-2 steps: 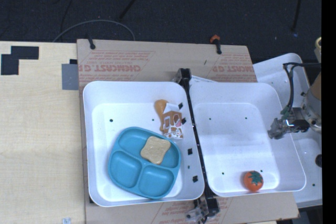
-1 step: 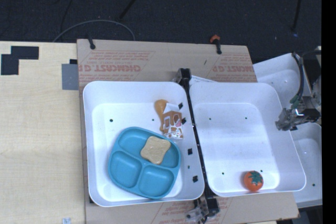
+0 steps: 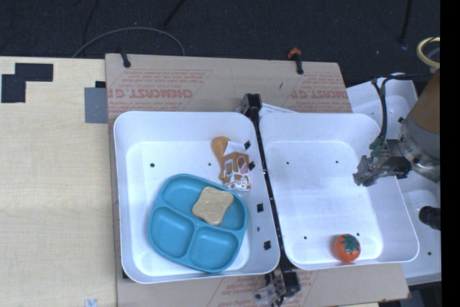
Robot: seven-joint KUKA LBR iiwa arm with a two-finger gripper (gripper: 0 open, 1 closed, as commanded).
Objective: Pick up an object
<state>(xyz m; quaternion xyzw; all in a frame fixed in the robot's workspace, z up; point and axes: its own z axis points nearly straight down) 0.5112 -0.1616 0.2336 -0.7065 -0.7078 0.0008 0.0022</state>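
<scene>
A small red-orange tomato-like toy with a green top lies near the front right corner of the right bin. In the left bin a blue divided plate carries a slice of toast. Behind the plate lie a tan wooden piece and a small patterned packet. My gripper hangs at the right bin's right wall, well behind the tomato toy, with nothing visible in it.
A black clamp strip runs between the two bins. Both bins rest on a cardboard sheet. A light wooden bench top lies to the left. Cables and a white surface sit at the right.
</scene>
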